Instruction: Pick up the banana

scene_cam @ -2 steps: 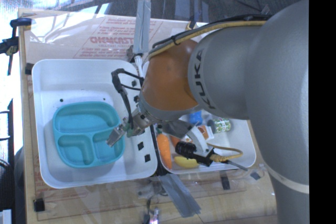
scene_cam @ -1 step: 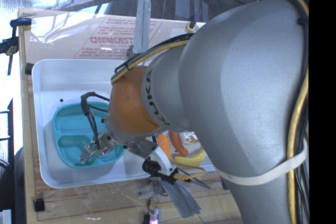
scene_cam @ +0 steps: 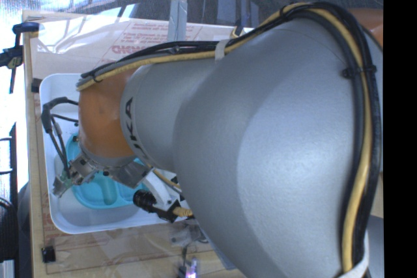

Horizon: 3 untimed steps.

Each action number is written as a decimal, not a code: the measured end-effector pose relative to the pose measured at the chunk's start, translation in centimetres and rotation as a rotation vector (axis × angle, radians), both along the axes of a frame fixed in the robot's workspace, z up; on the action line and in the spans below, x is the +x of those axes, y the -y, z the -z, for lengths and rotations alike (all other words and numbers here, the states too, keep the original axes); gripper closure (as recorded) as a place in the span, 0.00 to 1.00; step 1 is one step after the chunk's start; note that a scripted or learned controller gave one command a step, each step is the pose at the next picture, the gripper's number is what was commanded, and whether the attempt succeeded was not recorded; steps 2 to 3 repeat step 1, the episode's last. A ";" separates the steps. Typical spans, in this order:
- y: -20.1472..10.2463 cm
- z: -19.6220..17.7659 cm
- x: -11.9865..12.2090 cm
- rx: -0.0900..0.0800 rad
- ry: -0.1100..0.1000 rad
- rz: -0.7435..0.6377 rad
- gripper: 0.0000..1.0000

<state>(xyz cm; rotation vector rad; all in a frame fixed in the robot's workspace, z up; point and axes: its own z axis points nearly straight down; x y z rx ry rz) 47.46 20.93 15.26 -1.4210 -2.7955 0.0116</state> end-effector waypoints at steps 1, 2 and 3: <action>6.1 0.5 0.1 0.004 -0.004 -0.394 0.00; 6.1 0.5 0.1 0.004 -0.004 -0.394 0.00; 6.1 0.5 0.1 0.004 -0.004 -0.394 0.00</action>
